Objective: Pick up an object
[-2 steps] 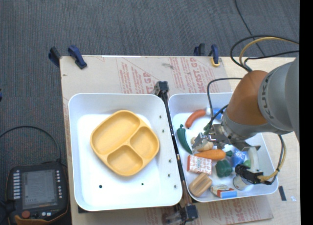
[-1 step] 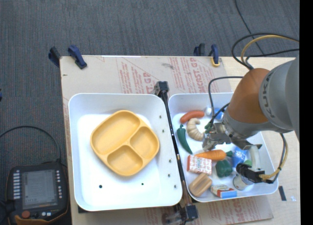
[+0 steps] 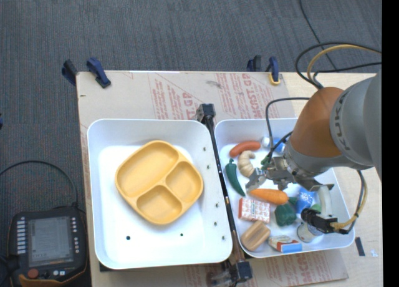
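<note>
While arm reaches in from 3 o'clock | gripper (image 3: pixel 260 178) in right bin (image 3: pixel 344 228), above carrot (image 3: pixel 269 196) | finger state: cannot tell | yellow tray (image 3: pixel 159 181) in left bin (image 3: pixel 103 217)

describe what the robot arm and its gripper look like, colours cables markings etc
The arm is a thick, rounded grey body with a broad orange band above the wrist and dark lettering on the grey shell. The gripper is a small metallic silver and black unit. A black cable and a yellow one loop above the arm, and another black cable runs down its right side to a black and yellow connector.
</note>
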